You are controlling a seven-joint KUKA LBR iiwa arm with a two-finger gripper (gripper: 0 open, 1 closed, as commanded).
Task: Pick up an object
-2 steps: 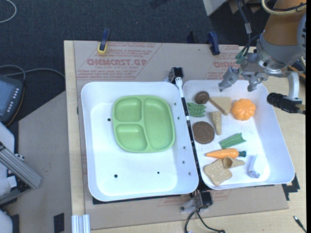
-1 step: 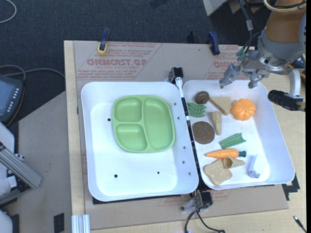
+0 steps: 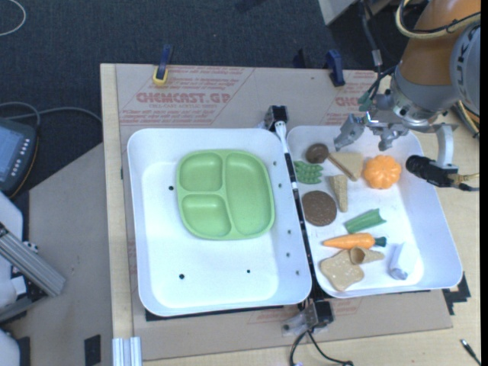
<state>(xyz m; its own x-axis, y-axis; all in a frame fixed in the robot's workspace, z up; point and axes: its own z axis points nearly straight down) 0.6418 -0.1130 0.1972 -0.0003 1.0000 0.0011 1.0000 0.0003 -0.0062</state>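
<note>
Toy food fills the right bin — pumpkin, carrot, cookie. End effector hovers above the far end, fingers spread wide, holding nothing. Left bin: green tray. Tabletop reads "CHEMCAST GP".

At right of frame, the gripper hangs with fingers spread over the right bin's upper end, near an orange pumpkin. A green divided plate lies in the left bin.
</note>
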